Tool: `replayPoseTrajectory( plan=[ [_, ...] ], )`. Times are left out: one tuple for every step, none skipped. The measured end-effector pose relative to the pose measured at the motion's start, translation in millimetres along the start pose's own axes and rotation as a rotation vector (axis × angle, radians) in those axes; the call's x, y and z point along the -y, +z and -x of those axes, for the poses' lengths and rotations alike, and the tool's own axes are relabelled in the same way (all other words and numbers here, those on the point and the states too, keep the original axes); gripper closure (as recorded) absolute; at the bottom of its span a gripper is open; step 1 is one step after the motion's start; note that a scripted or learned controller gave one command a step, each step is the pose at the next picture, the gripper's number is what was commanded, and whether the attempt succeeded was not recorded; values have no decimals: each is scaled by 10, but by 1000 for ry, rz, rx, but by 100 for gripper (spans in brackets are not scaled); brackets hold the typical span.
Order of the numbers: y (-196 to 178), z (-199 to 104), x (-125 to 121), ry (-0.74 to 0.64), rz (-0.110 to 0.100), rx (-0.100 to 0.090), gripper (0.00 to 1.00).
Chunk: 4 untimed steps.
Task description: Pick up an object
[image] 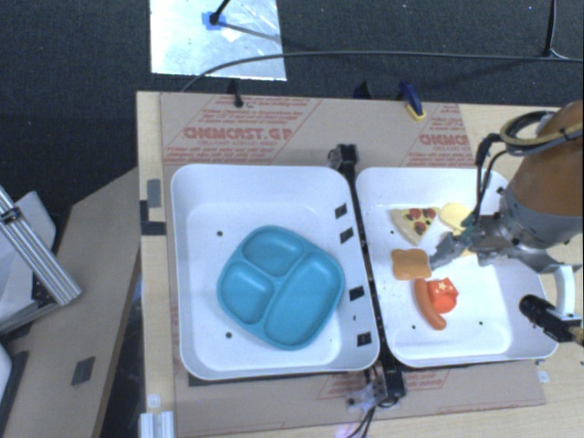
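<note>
The right bin (474,336) holds toy food. A pizza slice (414,221) lies near its far side, with a pale yellow piece (453,215) beside it. A brown toast piece (411,263) sits mid-left, and an orange sausage (430,307) lies below it next to a red piece (443,291). My gripper (446,248) hangs over the bin just right of the toast, between the pizza slice and the red piece. Nothing shows between its fingers, and their spacing is unclear.
The left bin (210,199) contains a blue divided plate (279,286). A black divider (356,245) runs between the bins. The grey and orange arm (547,190) covers the right bin's right side. Cardboard (274,126) lies under both bins.
</note>
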<state>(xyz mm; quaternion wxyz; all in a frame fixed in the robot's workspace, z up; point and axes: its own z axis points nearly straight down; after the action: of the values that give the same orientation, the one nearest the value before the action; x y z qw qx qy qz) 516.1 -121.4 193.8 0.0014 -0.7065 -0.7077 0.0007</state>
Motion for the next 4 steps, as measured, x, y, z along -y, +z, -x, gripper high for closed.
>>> replayPoseTrajectory(
  plan=[
    [421, 5, 25, 0, 0, 0, 0],
    [292, 8, 11, 0, 6, 1, 100],
    [-247, 11, -6, -3, 10, 3, 100],
    [-775, 14, -22, -4, 11, 3, 100]
  ],
)
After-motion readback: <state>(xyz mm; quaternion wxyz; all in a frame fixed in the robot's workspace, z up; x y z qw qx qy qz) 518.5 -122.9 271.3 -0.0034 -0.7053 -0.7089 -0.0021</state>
